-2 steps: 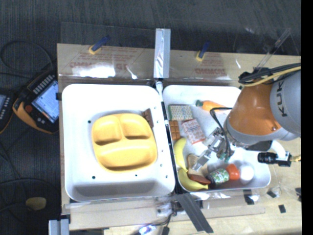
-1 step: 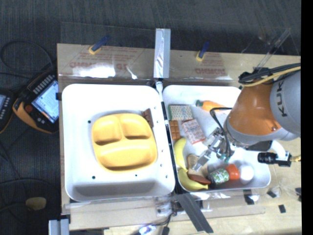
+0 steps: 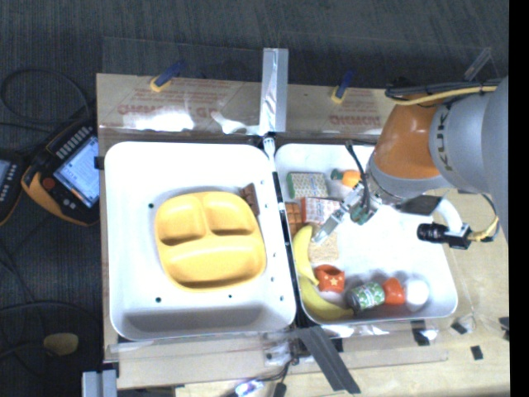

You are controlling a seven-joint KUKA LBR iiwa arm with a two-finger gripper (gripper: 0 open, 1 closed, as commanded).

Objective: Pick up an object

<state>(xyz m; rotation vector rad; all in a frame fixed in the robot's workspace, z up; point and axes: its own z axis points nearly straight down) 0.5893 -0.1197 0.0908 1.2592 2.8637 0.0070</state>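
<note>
My gripper (image 3: 332, 222) reaches down and to the left from the wrist into the right bin (image 3: 430, 263). Its tip hangs over a pale tan piece (image 3: 324, 243), just beside the top of a yellow banana (image 3: 306, 281). Behind the tip lie a reddish packet (image 3: 312, 209) and a green-patterned box (image 3: 306, 184). An orange item (image 3: 350, 176) sits near the bin's back wall. Along the front lie a red object (image 3: 329, 278), a green can (image 3: 365, 296) and a red and white object (image 3: 407, 290). Nothing is seen held.
The left bin (image 3: 132, 222) holds a yellow compartment tray (image 3: 211, 238) with a small brown item (image 3: 248, 195) at its back right corner. The arm's orange band (image 3: 407, 147) overhangs the right bin's back right. A handheld pendant (image 3: 70, 172) lies left of the bench.
</note>
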